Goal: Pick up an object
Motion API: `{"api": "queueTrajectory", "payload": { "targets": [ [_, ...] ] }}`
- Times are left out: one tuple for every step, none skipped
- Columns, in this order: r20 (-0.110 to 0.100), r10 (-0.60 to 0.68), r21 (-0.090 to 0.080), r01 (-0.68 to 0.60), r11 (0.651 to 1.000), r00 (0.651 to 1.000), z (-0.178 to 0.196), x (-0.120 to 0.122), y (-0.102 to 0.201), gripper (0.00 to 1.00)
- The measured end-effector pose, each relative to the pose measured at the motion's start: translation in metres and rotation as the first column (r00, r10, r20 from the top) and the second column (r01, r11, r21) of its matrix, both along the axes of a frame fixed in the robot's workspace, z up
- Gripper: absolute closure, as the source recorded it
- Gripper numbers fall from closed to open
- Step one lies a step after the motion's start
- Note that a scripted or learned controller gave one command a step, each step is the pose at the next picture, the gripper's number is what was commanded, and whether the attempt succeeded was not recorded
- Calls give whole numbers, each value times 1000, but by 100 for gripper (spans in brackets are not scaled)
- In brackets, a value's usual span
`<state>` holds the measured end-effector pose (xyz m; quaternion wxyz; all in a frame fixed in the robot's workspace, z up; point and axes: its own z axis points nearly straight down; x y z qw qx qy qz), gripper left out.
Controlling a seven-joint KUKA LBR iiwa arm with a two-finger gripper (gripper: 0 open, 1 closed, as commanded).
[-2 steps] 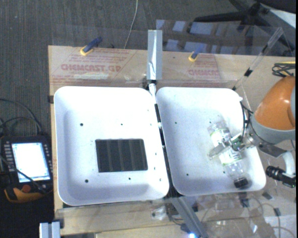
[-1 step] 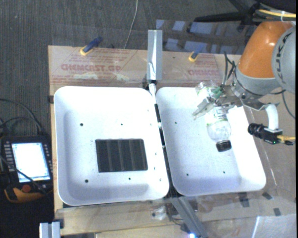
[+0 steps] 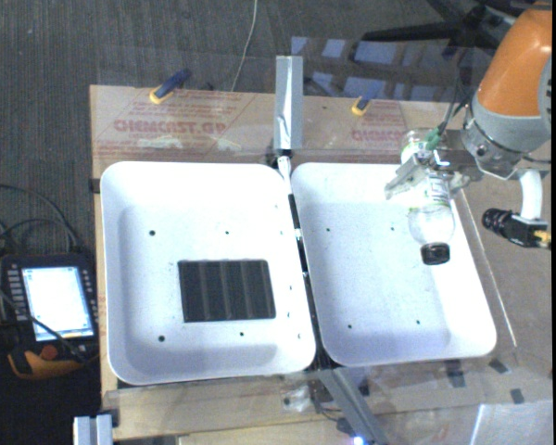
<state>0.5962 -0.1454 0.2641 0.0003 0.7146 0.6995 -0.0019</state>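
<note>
Arm [image 3: 514,91] cut off at right edge; tool [image 3: 424,176] finger state too blurred to tell.

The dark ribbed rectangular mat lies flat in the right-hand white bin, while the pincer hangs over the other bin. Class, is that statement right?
Not quite. The camera view shows the dark ribbed rectangular mat lying flat in the left-hand white bin, not the right-hand one. The pincer hangs over the other bin, the right-hand white bin, near its far edge.
</note>
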Motion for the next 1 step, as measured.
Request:
{"api": "queueTrajectory", "payload": {
  "targets": [
    [0,122,-1,-122,993,993,-59,49,-11,100]
  ]
}}
